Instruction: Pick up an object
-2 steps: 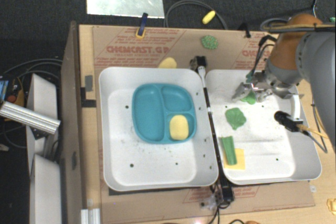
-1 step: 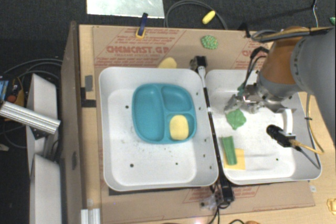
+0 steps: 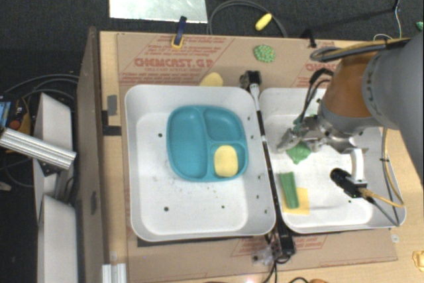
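Observation:
My gripper [image 3: 299,140] hangs low over the left part of the right bin [image 3: 331,219]. A small green object [image 3: 300,155] lies directly under its tip, touching or nearly touching it; whether it is gripped I cannot tell. A green-and-yellow sponge [image 3: 292,193] lies flat in the same bin, nearer the front. In the left bin [image 3: 149,209] a teal divided plate [image 3: 189,142] holds a yellow rounded object [image 3: 226,160] in its front right compartment.
The grey arm with its orange band [image 3: 344,93] covers the right bin's back right. A black divider rail [image 3: 262,142] runs between the bins. On the cardboard behind lie a green dotted piece [image 3: 264,53] and a yellow piece [image 3: 212,80].

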### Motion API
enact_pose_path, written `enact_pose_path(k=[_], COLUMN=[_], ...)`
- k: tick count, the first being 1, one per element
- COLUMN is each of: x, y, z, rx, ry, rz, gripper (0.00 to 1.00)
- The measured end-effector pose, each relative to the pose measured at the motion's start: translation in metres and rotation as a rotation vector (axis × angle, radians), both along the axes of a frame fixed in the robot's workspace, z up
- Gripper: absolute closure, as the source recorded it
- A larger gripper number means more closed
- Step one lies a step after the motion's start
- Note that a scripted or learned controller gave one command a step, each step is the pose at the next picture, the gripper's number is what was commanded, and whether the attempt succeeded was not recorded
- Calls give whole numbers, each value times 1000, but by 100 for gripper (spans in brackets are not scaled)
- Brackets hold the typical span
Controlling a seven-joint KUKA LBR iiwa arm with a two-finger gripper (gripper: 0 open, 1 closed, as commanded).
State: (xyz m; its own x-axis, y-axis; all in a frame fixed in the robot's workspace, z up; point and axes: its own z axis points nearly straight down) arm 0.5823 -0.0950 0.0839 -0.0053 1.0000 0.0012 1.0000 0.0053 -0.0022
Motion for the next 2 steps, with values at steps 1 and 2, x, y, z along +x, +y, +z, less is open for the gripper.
enact_pose_path(k=[1, 2], x=[2, 19], y=[-1, 81], z=[11, 106], rx=[-1, 1], ry=[-5, -12], rz=[0, 7], gripper=[100, 100])
